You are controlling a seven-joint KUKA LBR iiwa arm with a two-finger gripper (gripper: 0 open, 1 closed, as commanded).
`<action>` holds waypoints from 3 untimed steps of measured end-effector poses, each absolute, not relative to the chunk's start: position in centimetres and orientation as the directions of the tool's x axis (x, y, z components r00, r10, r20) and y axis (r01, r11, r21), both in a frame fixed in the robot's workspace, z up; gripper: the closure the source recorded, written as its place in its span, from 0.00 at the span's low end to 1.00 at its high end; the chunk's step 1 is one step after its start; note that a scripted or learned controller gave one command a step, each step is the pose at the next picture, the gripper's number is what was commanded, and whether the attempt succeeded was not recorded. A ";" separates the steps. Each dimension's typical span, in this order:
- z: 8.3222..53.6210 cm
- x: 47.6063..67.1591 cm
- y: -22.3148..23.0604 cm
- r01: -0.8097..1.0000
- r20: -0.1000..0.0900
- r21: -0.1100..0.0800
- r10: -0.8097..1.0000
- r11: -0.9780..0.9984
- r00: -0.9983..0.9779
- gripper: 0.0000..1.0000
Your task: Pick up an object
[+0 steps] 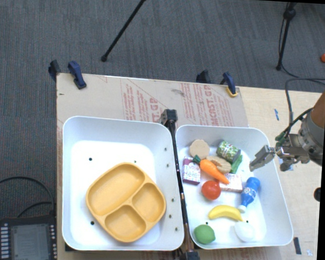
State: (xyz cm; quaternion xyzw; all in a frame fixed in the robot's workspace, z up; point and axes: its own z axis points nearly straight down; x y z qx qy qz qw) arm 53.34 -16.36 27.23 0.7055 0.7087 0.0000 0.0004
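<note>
Bottle [249,193], blue with a white cap, lies in the right bin [281,218], long axis running near to far with a slight tilt. It is the item nearest the claw [262,158], lying just below and slightly left of it in the camera view. Banana [225,213] sits nearer the camera, beside the bottle. Claw hangs over the bin's right edge; it holds nothing, and its opening cannot be judged.
</note>
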 end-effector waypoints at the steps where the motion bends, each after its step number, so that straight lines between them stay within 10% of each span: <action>1: 12.4 61.7 -18.4 1.000 0.001 -0.002 1.000 0.004 -0.004 0.00; 2: 9.0 63.5 -12.9 1.000 -0.002 -0.001 1.000 0.003 -0.003 0.00; 3: 9.9 63.4 -12.9 1.000 0.001 -0.009 1.000 0.003 -0.003 1.00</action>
